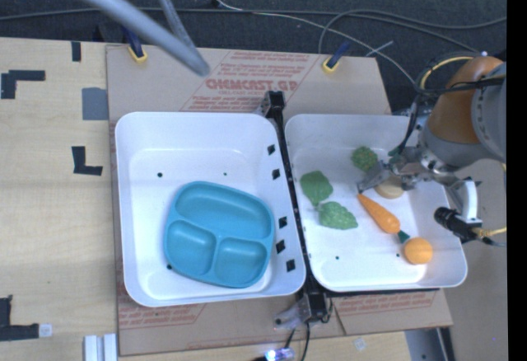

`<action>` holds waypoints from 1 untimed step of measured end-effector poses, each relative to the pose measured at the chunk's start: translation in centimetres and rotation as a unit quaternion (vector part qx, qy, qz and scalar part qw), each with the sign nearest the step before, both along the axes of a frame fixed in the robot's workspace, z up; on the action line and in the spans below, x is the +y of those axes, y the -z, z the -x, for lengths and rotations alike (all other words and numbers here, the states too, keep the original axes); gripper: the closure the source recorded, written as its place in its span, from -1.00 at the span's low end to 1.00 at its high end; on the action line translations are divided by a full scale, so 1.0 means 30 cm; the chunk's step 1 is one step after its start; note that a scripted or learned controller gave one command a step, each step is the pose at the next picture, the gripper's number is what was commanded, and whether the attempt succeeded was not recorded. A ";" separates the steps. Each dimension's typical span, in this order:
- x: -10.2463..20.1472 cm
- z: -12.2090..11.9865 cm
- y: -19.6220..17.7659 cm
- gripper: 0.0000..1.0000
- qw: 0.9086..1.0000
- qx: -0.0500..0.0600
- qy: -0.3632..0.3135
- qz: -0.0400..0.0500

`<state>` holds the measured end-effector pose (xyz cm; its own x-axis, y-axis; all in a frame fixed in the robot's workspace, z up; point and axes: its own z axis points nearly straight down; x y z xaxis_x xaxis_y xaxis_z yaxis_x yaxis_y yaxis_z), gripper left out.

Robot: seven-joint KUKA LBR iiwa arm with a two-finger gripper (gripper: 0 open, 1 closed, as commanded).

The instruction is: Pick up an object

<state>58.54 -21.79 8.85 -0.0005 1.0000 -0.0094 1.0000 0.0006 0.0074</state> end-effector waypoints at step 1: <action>0.000 -0.009 -0.047 1.00 1.000 -0.004 -0.001 0.001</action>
<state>58.82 -21.77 10.27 -0.0023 0.9999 -0.0116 0.9999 0.0025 0.0160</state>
